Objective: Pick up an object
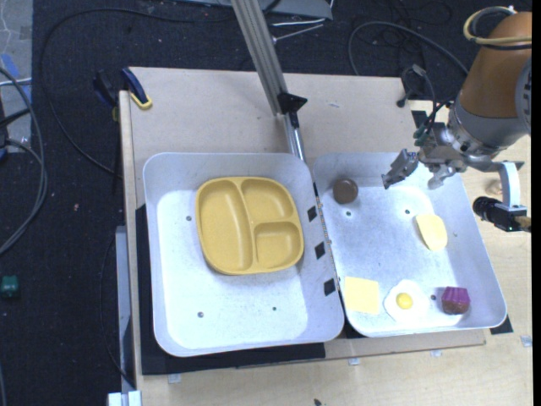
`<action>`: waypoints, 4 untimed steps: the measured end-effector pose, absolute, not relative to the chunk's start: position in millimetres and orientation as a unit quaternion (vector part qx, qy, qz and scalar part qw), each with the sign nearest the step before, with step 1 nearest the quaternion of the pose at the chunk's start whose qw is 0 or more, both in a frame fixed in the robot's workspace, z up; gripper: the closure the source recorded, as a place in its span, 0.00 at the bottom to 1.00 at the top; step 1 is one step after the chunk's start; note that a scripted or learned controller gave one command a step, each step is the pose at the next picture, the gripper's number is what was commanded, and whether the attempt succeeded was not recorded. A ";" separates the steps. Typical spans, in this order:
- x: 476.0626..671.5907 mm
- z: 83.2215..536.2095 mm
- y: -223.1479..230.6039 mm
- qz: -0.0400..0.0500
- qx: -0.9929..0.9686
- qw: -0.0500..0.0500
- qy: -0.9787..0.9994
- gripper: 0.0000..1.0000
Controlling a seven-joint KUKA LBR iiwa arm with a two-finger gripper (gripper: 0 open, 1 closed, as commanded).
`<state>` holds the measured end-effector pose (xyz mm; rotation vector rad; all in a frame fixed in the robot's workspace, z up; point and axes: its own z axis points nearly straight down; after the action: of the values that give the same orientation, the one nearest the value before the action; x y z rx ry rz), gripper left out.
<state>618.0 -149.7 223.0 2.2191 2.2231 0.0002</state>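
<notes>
Gripper (420, 173) over right bin's (482, 252) far edge, fingers spread wide, holding nothing.
Brown ball (345, 191) just left of fingers; yellow wedge (432, 231) below; egg (404, 300), purple block (455, 299) further down.

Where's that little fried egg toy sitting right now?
The fried egg lies in the right bin, near its front edge, between the yellow cheese square on its left and the purple piece on its right.

Even bright light, soft shadows, slightly grainy
</notes>
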 end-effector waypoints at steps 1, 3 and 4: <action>616.0 159.4 -153.2 -0.002 0.708 -0.002 0.707 0.00; 608.5 91.8 -160.8 -0.001 0.707 0.000 0.707 0.00; 609.8 103.8 -161.2 0.000 0.707 0.002 0.707 1.00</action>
<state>609.8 -161.2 103.8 2.2194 2.2172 0.0015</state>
